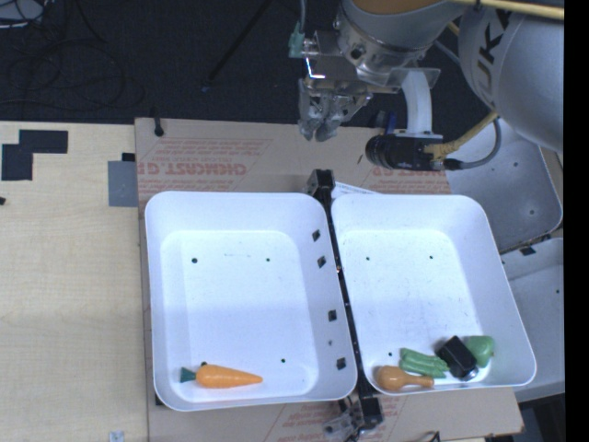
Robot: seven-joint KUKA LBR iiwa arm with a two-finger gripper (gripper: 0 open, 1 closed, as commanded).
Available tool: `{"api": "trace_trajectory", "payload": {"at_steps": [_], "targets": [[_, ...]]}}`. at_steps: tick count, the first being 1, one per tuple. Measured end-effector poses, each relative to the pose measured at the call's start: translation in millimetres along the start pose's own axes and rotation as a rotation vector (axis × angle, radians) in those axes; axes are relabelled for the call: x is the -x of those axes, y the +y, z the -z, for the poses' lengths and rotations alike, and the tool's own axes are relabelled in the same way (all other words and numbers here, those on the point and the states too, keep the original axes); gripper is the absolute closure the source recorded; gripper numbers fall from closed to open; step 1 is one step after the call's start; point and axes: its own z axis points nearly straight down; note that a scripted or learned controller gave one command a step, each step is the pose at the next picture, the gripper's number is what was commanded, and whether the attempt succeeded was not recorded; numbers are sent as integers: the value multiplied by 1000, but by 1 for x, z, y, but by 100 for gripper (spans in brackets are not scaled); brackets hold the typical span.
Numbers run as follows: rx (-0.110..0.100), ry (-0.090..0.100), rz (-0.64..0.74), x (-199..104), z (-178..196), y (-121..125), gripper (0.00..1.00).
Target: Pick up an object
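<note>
Carrot [226, 376], the lone thing in the left bin [166, 293], looks the easiest pick, and it has not been touched. By my reading the task is barely begun.

Starting at the tool: the gripper [322, 129] hangs at 12 o'clock in the view, above the far edge of the cardboard sheet [230, 159] and beyond both bins. Its fingers point down and look drawn close together, but they are dark and blurred against the background, so I cannot tell whether they are spread or pressed together. Nothing shows between them.

Outward from there, the carrot lies on its side at about 7 o'clock, near the left bin's near wall, its tip pointing toward 3 o'clock. The right bin [497, 274] holds a cluster at about 5 o'clock, in its near right corner: an orange gourd [403, 378], a green pod [423, 363], a black block [456, 355] and a green piece [479, 346], packed so they touch or overlap.

Done so far: nothing that shows. Left, in my judgement: choosing a target, travelling over a bin, descending, closing on the thing and lifting it. The carrot stands well apart from anything else, while the cluster would crowd the fingers.
</note>
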Motion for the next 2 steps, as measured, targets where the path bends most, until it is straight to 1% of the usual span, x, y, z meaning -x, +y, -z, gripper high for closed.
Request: {"api": "trace_trajectory", "payload": {"at_steps": [1, 2], "targets": [[-13, -4, 1, -76, -50, 2, 100], [-9, -4, -3, -72, -47, 2, 0]]}}
